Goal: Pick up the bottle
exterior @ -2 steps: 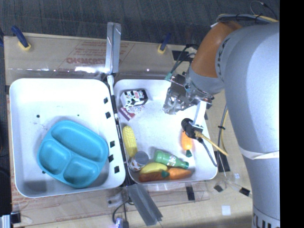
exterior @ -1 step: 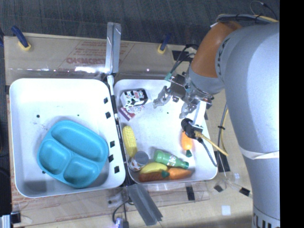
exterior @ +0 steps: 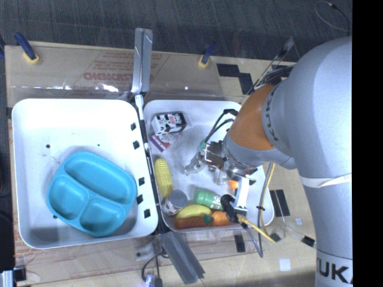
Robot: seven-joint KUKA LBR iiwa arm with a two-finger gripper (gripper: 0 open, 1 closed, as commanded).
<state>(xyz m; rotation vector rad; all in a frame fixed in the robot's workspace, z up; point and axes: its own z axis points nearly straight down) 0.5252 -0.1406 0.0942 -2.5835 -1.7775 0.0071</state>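
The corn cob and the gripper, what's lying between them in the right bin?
In the camera view, bare white bin floor separates the corn cob from the gripper; nothing lies between them.

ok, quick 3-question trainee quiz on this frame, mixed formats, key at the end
1. True or false: the blue divided plate lies in the same bin as the corn cob.
2. Multiple choice: the green bottle lies (A) in the left bin on the plate, (B) near the front wall of the right bin, just behind the banana, (C) on the bench outside both bins.
3. Short answer: which item sits near the back of the right bin, beyond the corn cob?

Key
1. False: the plate is in the left bin, the corn in the right one.
2. B
3. The black-and-white patterned carton.
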